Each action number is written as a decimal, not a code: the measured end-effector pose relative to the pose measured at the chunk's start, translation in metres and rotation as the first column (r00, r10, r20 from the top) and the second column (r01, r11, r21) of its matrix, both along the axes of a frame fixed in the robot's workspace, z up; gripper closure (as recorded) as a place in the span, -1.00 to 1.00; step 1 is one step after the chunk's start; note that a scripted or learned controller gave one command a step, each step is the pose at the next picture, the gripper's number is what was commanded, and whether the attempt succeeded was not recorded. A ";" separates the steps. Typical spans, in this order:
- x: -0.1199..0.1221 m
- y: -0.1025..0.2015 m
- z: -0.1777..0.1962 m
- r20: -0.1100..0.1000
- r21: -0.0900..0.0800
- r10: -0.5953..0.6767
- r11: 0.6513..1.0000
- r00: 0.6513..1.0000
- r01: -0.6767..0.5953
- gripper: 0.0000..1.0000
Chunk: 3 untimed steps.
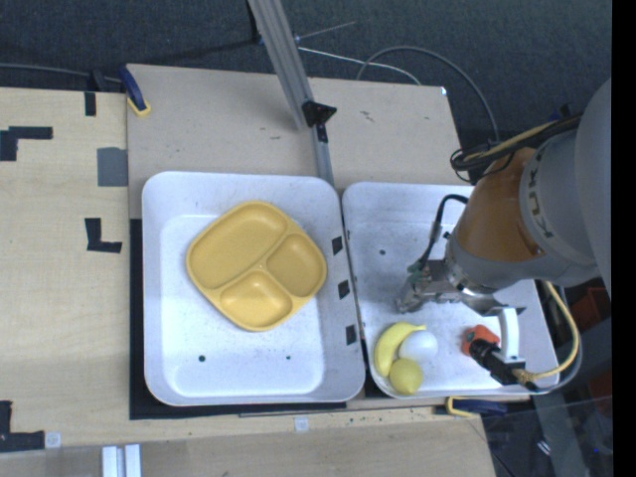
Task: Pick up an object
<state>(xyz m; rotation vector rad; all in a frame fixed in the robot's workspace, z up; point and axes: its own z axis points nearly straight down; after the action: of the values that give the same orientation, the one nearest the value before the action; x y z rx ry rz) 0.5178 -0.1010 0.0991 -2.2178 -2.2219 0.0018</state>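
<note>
1. Here's the table [219,117], two white bins side by side on it, and the grey arm [507,227] with its orange band reaching in from the right.
2. The hand [415,291] is over the right bin [388,217], about mid-floor, pointing down at bare white surface.
3. How far the hand is open? Cannot tell from this angle, as the wrist covers too much of it. Nothing can be seen in its grasp.
4. The pickable things are bunched in the near corner of that same bin, close to the divider: a yellow banana [391,341] curving up toward the hand, near it but apart.
5. Tucked against the banana's inner curve is a white ball [421,346], the two touching.
6. Just below them, by the near rim, sits a lemon [405,376], pressed up against both.
7. Over in the left bin [238,366] lies a yellow three-compartment plate [256,264], flat and turned at an angle, well apart from the hand.
</note>
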 end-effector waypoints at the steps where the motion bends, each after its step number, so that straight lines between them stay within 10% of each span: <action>1: 0.009 0.005 0.058 0.006 -0.001 0.001 1.000 1.000 -0.001 1.00; 3: 0.003 0.056 0.100 -0.001 0.001 0.004 1.000 1.000 -0.004 1.00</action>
<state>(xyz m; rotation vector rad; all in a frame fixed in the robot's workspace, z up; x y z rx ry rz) 0.5208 -0.0451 0.1994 -2.2126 -2.2254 0.0016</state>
